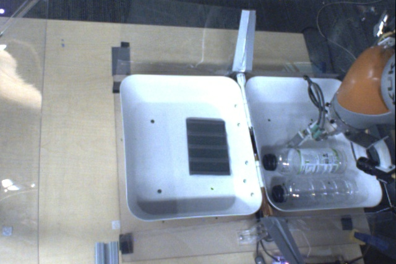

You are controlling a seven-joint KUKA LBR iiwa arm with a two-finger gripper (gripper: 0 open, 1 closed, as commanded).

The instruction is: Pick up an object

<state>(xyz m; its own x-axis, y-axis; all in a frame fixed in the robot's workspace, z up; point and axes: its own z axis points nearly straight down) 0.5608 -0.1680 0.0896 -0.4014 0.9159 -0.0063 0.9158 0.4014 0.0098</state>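
Two clear plastic bottles with black caps lie on their sides in the right bin [278, 96]. The upper bottle [306, 161] has a pale label, and the lower bottle [315, 190] rests along the bin's near wall. My gripper [317, 131] hangs low in the right bin, just above and behind the upper bottle's body. The grey arm with its orange band [366, 86] comes in from the right and hides the gripper's upper part. A dark grey ribbed rectangular pad [208, 146] lies flat in the middle of the left bin [142, 133].
A metal divider post [244, 40] stands at the back between the bins. Cables [315, 96] trail from the wrist over the right bin's back. Black clamps sit at the left bin's corners, and a clear panel covers the bench at the left.
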